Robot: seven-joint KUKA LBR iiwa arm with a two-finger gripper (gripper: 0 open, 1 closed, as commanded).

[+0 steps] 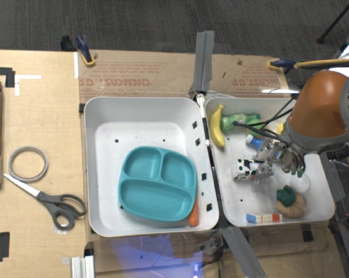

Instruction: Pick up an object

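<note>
1. Nearest you, along the front wall of the right bin (331,213), lies a small flat box (263,218) with a red end, and just beside it a tan ring-shaped thing (296,206) with a dark green lump (286,196) resting on it.
2. Left of that, the left bin (99,155) holds a teal divided plate (158,184); an orange piece (193,216) sits at the plate's near right edge.
3. Out on the desk (35,225) to the far left, you see grey-handled scissors (47,201) and a roll of tape (28,163) just behind them.
4. Further in, the hand (266,165) hangs low over the middle of the right bin, right beside a small black-and-white toy (244,168). You cannot tell from this angle whether its fingers are apart or together, nor whether they touch the toy.
5. Above the hand, the arm's orange band (319,106) covers the bin's right side.
6. Farthest back in the right bin, a yellow banana (217,127) lies by the left wall, with a green object (244,121) beside it.
</note>
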